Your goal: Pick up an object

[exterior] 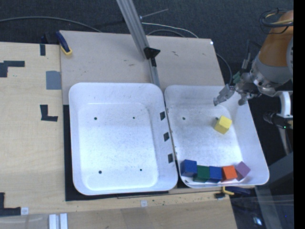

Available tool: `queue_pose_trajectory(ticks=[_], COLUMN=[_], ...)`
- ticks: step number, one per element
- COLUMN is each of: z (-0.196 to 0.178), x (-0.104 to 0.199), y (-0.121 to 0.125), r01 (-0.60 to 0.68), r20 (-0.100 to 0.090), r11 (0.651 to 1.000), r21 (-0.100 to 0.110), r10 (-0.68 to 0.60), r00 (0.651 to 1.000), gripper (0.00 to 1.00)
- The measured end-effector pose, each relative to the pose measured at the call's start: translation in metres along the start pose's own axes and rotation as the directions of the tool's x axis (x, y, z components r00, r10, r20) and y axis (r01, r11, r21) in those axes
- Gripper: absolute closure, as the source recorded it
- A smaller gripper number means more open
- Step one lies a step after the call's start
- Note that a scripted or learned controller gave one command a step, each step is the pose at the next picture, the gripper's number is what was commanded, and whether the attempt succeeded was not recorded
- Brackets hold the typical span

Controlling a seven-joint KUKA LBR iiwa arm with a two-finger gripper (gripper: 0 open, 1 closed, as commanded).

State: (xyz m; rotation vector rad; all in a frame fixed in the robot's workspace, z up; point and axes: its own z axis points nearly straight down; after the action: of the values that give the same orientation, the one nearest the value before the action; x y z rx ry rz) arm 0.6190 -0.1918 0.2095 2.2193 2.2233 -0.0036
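The gripper is seen poised over the upper right rim of the right bin, its two fingers spread apart with nothing between them. A yellow block lies just below it on the bin floor, apart from the fingertips. Along the near wall (bottom of the view) are lined a blue block, a green block, a second blue block, an orange block and a purple block. The left bin is set beside it.
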Motion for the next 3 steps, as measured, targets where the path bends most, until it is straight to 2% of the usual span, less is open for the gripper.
queue_pose_trajectory(ticks=[1, 2, 3], z=[0.122, 0.117, 0.117], x=[-0.015, 0.008, -0.007], y=[-0.051, 0.028, -0.007], r01=[-0.003, 0.005, -0.002], r20=[-0.002, 0.000, 0.000], r11=[1.000, 1.000, 1.000], r21=[0.006, -0.006, 0.002], r10=[0.003, -0.005, 0.002], r00=[1.000, 1.000, 1.000], gripper=[0.00, 0.00, 0.00])
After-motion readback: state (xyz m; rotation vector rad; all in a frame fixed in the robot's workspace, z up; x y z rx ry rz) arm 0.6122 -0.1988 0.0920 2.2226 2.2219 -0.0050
